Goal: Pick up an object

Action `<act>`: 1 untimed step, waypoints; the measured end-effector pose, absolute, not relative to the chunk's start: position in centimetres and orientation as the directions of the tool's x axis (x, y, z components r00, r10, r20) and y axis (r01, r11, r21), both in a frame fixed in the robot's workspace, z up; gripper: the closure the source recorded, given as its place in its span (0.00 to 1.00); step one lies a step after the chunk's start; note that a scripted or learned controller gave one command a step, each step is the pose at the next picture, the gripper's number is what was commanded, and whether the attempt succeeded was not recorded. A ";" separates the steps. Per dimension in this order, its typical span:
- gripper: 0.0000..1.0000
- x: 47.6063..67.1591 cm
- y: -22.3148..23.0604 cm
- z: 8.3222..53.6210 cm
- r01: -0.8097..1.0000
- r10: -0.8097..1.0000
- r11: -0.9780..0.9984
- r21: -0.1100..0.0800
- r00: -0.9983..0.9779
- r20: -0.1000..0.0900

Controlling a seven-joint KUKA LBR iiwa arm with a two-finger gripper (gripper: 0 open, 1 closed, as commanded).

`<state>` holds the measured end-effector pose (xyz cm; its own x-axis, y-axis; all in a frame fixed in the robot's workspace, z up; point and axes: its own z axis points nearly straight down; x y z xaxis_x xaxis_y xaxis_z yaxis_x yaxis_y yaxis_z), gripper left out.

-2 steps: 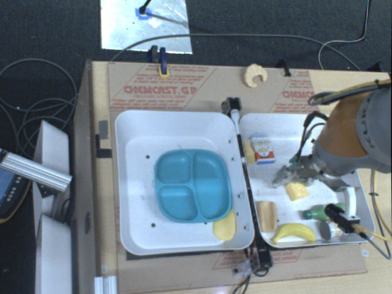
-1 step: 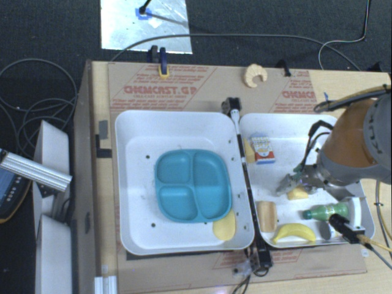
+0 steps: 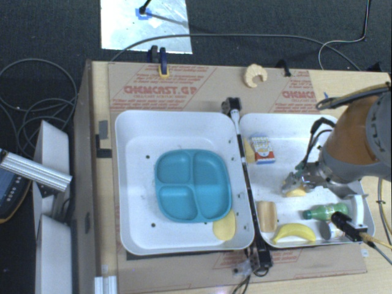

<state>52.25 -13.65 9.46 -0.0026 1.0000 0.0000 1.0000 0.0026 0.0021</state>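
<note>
Yellow object [image 3: 296, 192] — under gripper [image 3: 295, 183]

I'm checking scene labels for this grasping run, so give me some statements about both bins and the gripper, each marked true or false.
1. The blue four-compartment plate lies in the left white bin. True.
2. The yellow banana lies on the blue plate. False: it lies in the right white bin, near its front edge.
3. The gripper is over the right bin, at a small yellow piece. True.
4. The green bottle stands upright in the left bin. False: it lies on its side in the right bin.
5. The small white and orange carton is in the right bin. True.
</note>
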 end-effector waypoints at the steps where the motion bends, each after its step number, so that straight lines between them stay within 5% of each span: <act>1: 1.00 56.3 -6.6 18.6 1.000 1.000 0.006 0.006 -0.006 0.001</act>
